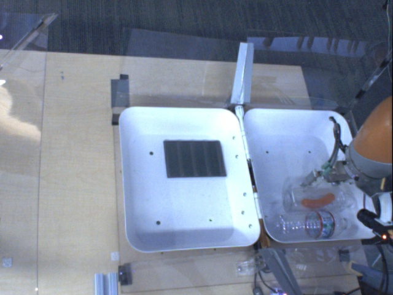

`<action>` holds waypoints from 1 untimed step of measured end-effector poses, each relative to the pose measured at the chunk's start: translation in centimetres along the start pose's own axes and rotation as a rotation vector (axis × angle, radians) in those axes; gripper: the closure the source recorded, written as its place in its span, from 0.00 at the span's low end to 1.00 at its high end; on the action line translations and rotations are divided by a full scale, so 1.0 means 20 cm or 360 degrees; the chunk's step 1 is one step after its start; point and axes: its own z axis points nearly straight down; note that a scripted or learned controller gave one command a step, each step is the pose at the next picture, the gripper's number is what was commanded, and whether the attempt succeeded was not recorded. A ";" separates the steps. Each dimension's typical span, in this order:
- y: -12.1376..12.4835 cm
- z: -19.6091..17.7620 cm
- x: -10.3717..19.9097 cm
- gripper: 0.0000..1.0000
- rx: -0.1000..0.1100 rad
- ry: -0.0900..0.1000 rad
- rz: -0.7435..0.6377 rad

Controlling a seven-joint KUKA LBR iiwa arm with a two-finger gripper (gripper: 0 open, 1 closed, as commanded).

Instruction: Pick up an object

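Gripper [320, 176] low in right bin [270, 134], finger state unclear; orange object [319, 200] just below it, clear bottle [306, 225] near front wall.

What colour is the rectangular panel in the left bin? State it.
Dark grey, faintly striped panel, in the camera view.

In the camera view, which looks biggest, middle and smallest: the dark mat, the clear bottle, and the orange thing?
1. Dark mat, in the left bin.
2. Clear bottle, lying in the right bin.
3. Orange thing, clearly the smallest.
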 end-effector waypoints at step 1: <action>-0.14 -0.01 0.07 0.00 -0.0005 0.0001 -0.0151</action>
